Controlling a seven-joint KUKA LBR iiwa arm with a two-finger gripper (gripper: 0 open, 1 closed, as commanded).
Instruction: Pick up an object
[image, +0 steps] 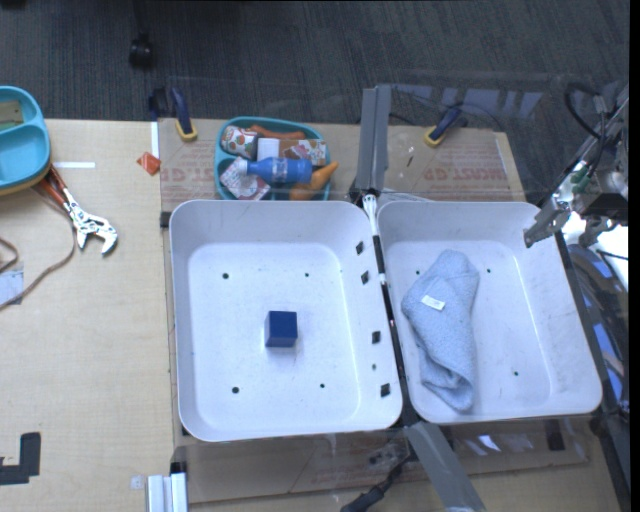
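A small blue cube (282, 329) sits flat on the floor of the left bin (200, 300), slightly below its middle. A crumpled pale blue-grey cloth (445, 325) with a white label lies in the right bin (540, 340), left of its middle and reaching toward the near wall. My gripper (556, 218) hangs at the right bin's far right corner, over the rim, well away from both the cloth and the cube. Glare and cables blur its tip.
Behind the left bin stands a teal tub (272, 160) of assorted small items. A wrench (88, 226) and a blue tray (20, 138) lie on the wooden bench at the left. Clamps and a grey post (372, 140) stand at the back.
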